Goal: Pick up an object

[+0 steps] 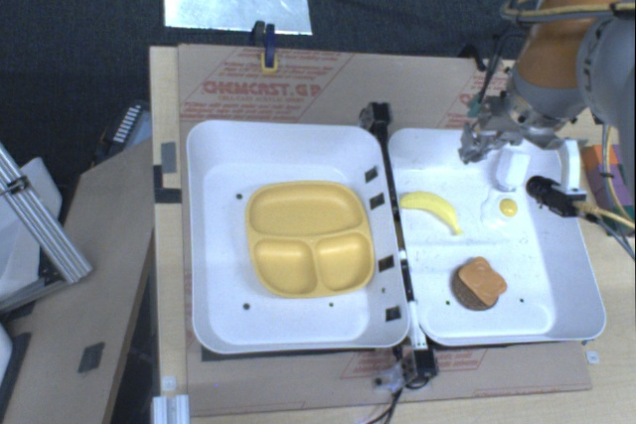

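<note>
1. Here, the jaws [484, 146] are hovering over the right bin's [566, 303] far edge; I cannot tell how open they are.
2. The banana [430, 210] is lying mid-bin, the brown bun [479, 283] nearer the front.

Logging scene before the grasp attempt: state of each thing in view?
Yellow three-compartment plastic tray: flat in the left white bin, compartments bare.
Yellow banana: lying on its side in the right white bin, untouched.
Brown round burger-like toy: resting on the right bin's floor, near its front.
Small fried-egg toy: flat, yolk up, right bin.
Gripper: over the right bin's back edge, nothing visibly held.
</note>
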### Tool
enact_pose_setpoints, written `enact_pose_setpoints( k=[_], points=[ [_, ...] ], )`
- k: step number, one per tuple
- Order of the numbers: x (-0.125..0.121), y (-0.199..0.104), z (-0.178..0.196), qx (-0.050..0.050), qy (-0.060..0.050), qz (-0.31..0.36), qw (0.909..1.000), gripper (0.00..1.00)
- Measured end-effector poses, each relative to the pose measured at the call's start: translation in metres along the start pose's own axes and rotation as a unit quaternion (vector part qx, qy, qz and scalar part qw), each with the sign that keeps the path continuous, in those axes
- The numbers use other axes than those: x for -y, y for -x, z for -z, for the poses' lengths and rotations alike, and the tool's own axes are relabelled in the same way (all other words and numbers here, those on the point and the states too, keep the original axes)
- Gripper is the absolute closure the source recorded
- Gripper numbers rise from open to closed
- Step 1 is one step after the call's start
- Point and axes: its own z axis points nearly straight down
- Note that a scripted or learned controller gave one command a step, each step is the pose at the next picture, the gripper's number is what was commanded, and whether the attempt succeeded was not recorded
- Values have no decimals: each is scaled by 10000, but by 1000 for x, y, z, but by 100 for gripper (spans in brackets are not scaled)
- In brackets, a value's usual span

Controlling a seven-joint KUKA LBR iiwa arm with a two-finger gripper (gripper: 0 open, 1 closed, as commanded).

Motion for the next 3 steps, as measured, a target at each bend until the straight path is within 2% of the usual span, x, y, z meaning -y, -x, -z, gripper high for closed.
enact_pose_setpoints(
  k=[1, 2, 3],
  points=[
    [-5, -10, 55, 3, 21, 12, 10000, 100],
    [-6, -10, 90, 1, 5, 7, 10000, 100],
    [12, -58, 73, -5, -19, 20, 10000, 100]
  ],
)
